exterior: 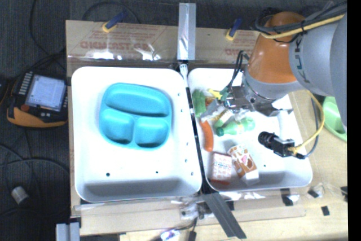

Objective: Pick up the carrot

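Carrot (pixel 207 135): slim orange toy, probably light, stiff, slick; lies lengthwise by right bin (pixel 299 169) left wall, centre frame. Grip mid-length, across its width. Tool (pixel 234 107) hovers nearby; grip state unclear.

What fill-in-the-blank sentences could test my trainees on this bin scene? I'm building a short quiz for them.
1. The blue divided tray sits in the ____ bin.
2. The carrot lies in the right bin, close to its ____ wall.
3. The gripper hangs over the ____ bin.
4. The band above the arm's wrist is ____.

Missing words: left; left; right; orange
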`<state>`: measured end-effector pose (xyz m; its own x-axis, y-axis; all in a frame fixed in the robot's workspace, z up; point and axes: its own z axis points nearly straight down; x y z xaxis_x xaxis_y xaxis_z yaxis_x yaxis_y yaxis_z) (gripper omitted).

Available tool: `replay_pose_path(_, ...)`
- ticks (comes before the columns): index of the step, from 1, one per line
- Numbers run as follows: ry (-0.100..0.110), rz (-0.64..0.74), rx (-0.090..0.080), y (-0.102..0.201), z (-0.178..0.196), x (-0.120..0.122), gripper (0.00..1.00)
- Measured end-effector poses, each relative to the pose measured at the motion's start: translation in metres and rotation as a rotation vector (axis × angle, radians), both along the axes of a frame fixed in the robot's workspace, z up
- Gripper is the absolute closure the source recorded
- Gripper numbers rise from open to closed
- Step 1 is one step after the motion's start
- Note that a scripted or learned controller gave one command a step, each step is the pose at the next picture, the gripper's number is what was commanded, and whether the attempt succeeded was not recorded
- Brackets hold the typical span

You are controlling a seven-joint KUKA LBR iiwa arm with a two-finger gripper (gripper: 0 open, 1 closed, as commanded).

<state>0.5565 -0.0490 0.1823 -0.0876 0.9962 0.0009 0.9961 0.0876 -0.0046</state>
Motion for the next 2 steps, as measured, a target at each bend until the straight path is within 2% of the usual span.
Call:
replay_pose_path(1,-0.001,0.083,0.0,0.092,0.0,0.008,0.0)
replay_pose_path(2,-0.001,0.089,-0.001,0.047,0.0,0.061,0.0)
